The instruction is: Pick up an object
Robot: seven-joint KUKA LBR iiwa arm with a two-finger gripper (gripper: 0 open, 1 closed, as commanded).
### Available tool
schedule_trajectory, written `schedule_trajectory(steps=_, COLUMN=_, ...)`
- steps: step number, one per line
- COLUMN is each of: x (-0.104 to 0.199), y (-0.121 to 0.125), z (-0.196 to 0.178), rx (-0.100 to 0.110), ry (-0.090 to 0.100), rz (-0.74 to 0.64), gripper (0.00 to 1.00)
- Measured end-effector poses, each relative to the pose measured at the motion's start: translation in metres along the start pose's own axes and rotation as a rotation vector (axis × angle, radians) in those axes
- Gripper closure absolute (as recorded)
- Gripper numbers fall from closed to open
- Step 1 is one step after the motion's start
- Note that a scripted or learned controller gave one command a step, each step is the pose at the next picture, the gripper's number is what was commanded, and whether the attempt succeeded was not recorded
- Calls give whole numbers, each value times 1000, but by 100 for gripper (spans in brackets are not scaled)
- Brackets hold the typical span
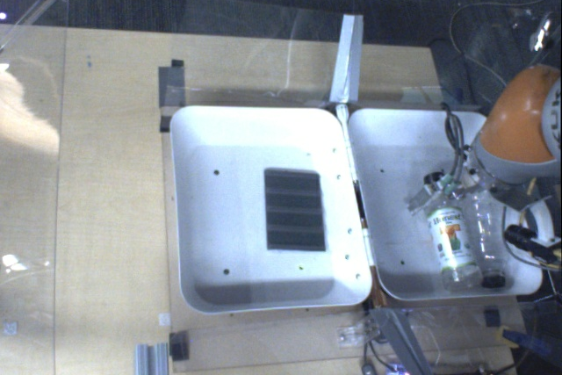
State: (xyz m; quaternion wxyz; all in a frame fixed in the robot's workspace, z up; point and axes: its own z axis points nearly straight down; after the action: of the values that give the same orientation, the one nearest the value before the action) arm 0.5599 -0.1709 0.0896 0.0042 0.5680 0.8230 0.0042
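1. The gripper (442, 186) sits in the right bin (386, 154), at the bottle's top; its opening cannot be told.
2. The clear bottle (452, 243) lies there; its orange-green label is possibly printed, unreadable.

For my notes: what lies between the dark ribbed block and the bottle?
In the camera view, between block and bottle: bare bin floor and the two bins' meeting rims.
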Motion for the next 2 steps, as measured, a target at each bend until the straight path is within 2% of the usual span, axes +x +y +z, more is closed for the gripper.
schedule_trajectory(steps=2, x=-25, y=38, z=2, rx=-1, ry=15, rz=-142, gripper=0)
